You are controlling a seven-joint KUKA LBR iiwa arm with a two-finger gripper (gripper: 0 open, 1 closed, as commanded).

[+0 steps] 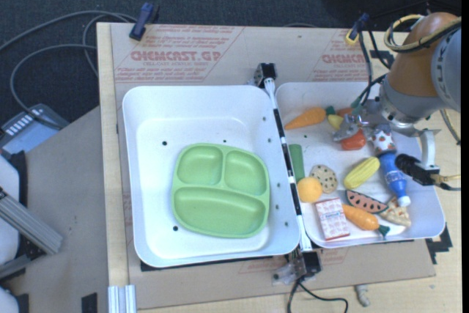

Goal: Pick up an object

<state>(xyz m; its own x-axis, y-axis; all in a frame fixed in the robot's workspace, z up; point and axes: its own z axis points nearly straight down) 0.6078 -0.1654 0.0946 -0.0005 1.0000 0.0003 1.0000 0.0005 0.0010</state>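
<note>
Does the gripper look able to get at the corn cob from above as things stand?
Probably yes: the corn cob lies uncovered in the right bin, just below the gripper, though the blue bottle crowds its right side.

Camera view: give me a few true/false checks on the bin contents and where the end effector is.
1. The green divided plate lies in the left bin. True.
2. The end effector is over the left bin. False: it is low over the right bin, by a red item.
3. The blue bottle lies in the right bin. True.
4. The green plate holds a carrot. False: the carrot lies in the right bin.
5. A cookie lies beside an orange fruit. True.
</note>
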